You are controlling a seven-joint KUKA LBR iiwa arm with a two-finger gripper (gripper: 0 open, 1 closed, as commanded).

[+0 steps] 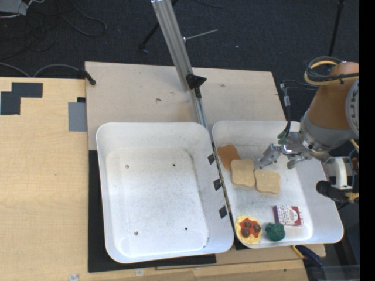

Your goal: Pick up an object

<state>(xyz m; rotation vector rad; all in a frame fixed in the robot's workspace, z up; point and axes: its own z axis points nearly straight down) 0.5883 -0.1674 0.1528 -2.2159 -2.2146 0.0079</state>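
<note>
In the right bin (328, 227) lie several toy foods: a brown bread slice (228, 154), two pale toast slices (242, 172) (268, 182), a pizza piece with red dots (248, 228), a green lump (275, 232) and a small maroon packet (287, 215). My gripper (270, 157) hangs low over the bin's middle, just above and right of the toast slices. Its fingers look spread, with nothing between them.
The left bin (111, 157) sits beside the right one, black clips along the shared edge. A slanted aluminium rail (176, 43) runs from the top down to the bins' junction. The arm's orange band (340, 70) stands at the right.
</note>
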